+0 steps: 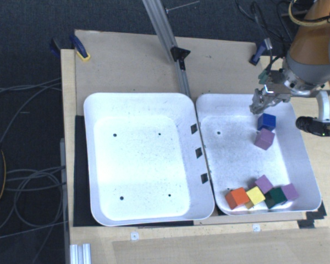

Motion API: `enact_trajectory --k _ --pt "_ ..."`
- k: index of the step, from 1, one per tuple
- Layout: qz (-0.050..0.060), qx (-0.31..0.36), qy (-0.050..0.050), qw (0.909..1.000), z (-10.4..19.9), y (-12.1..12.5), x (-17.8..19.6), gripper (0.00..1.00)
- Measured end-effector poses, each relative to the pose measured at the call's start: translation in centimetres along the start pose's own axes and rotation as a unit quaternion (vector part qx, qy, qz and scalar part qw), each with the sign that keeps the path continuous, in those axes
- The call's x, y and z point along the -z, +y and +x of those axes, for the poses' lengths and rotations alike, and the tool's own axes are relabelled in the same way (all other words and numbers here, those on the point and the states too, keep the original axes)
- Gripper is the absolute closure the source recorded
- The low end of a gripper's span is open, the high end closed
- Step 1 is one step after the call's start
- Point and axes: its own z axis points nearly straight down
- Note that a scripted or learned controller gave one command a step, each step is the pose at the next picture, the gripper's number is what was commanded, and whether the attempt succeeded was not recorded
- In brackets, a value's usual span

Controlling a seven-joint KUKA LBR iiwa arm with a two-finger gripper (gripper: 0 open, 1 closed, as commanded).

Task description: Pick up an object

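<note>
My gripper (259,104) hangs over the far right part of the right bin (231,147), just above and left of a blue cube (267,120). A purple cube (264,139) lies right below the blue one. Nothing shows between the gripper's fingers. Along the bin's near edge sit an orange cube (237,197), a yellow cube (255,194), a purple cube (263,182), a dark green cube (275,197) and another purple cube (289,191).
The left bin (137,158) stands beside the right one. A slanted metal pole (164,29) crosses the bench behind the bins. Blue clamps (80,47) hold the board's far corners. Cables lie on the floor to the left.
</note>
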Motion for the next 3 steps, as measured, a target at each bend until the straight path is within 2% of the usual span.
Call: enact_trajectory --k 1,2,3 --pt "0.000 0.001 0.001 1.0000 5.9 -2.3 0.8 1.00" --pt "0.001 0.001 0.000 1.0000 10.9 -3.9 0.0 1.00" --pt "-0.001 0.001 0.000 1.0000 16.1 -4.8 1.3 1.00"
